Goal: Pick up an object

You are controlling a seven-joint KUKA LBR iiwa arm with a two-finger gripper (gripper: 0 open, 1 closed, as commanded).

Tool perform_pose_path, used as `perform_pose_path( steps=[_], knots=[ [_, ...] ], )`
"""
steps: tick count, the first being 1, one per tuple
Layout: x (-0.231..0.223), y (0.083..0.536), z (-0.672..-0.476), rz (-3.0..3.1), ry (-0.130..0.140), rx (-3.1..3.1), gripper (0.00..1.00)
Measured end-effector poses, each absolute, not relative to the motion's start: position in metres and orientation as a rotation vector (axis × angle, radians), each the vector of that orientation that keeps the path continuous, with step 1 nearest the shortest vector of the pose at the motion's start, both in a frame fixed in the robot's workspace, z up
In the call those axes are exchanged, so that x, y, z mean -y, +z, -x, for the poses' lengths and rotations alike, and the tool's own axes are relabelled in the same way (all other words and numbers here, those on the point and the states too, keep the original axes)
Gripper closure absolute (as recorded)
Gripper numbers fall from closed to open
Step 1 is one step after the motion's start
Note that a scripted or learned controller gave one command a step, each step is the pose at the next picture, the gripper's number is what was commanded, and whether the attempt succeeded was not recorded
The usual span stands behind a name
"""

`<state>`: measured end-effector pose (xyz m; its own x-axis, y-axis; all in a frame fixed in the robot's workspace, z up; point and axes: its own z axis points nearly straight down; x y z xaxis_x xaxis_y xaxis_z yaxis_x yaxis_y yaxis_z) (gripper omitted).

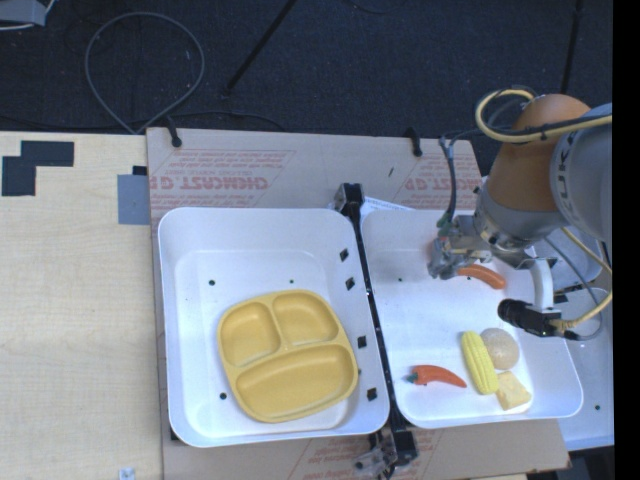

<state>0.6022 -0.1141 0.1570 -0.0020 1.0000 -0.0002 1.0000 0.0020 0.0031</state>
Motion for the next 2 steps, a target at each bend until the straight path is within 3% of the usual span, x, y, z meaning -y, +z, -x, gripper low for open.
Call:
perform_pose_path(
  steps=[1, 2],
  knots=[
    [0.113, 0.219, -0.598, -2.217, 0.003, -2.221, 1.0],
    [0.115, 0.279, -0.607, -2.217, 0.004, -2.22, 1.0]
  ],
)
